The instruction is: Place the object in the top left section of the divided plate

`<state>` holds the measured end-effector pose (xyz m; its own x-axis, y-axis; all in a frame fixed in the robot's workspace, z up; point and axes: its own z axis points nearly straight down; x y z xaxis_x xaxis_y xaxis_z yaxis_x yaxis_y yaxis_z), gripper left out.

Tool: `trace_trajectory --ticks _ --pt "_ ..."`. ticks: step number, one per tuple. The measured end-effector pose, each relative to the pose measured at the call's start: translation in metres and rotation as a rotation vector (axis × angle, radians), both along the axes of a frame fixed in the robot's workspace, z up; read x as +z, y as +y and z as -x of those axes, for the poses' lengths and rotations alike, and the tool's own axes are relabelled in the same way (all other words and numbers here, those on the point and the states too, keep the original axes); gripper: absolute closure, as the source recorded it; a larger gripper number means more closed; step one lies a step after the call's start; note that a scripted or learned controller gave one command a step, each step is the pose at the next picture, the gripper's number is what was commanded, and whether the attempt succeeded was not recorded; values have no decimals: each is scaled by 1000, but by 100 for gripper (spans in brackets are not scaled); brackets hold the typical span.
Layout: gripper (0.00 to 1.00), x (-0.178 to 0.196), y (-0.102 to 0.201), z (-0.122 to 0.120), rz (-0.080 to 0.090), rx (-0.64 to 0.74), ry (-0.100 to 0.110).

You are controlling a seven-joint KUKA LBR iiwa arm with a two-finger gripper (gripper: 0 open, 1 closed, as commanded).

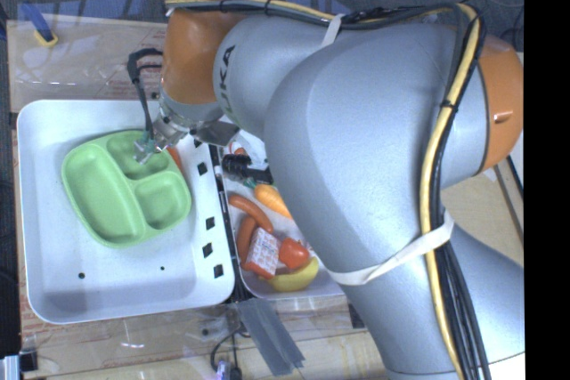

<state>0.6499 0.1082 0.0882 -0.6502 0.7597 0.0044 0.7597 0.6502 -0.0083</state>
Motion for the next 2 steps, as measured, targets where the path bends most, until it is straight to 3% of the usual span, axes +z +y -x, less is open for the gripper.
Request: trace_trajectory --ticks 1,2 --pt "0 -1 6 3 -8 4 12" --pt "100 6 5 2 -5 8 12"
